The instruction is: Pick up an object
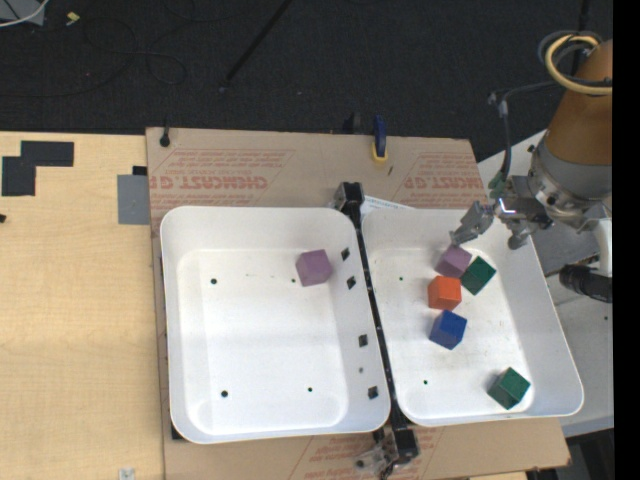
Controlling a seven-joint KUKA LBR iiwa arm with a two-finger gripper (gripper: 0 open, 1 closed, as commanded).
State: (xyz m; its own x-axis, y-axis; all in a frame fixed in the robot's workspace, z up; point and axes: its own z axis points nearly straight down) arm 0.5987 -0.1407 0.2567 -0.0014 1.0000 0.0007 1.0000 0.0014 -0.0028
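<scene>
The gripper (pixel 493 224) hangs over the far edge of the right bin (pixel 560 368), fingers spread apart with nothing between them. A purple cube (pixel 454 261) lies just near-left of the left fingertip, touching a dark green cube (pixel 478 274) and an orange cube (pixel 445 292). The arm (pixel 578 118) comes in from the right, wrist angled down and leftward.

Cardboard sheet (pixel 250 168) under bins, blue clamp (pixel 379 138) — black cables (pixel 250 48)

White bins (pixel 200 230) hold purple (pixel 314 266), mauve (pixel 454 261), orange (pixel 445 292), blue (pixel 448 329) and two green cubes (pixel 479 275) (pixel 510 387).
</scene>
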